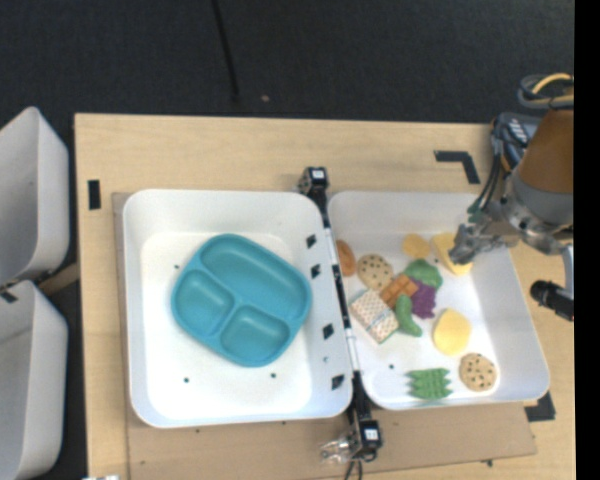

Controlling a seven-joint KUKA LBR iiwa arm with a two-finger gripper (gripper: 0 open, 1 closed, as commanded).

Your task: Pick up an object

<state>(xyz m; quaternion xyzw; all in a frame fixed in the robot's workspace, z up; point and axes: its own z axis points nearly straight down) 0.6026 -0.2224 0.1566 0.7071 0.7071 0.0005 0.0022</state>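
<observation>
Gripper [464, 249]: in right bin [520, 328], far side; can't tell its state.
Yellow piece [450, 252]: touching/just under the tool, grip not visible.
Other toy food: spread left and nearer the camera from the tool.
Counts: 2 cookies [374, 269], 1 green leafy piece [429, 383], 1 purple grapes [424, 298].
Left bin: 1 blue tray [242, 299], well apart from the tool.

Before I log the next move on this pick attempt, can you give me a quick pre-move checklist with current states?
1. Gripper is over the right bin: ok.
2. Target under it, a yellow piece at the fingertips: ok.
3. Piece is between the fingers: cannot tell.
4. Neighbours clear of the target: not ok, another yellow piece lies close beside it.
5. Blue tray in the left bin is away from the arm: ok.
</observation>
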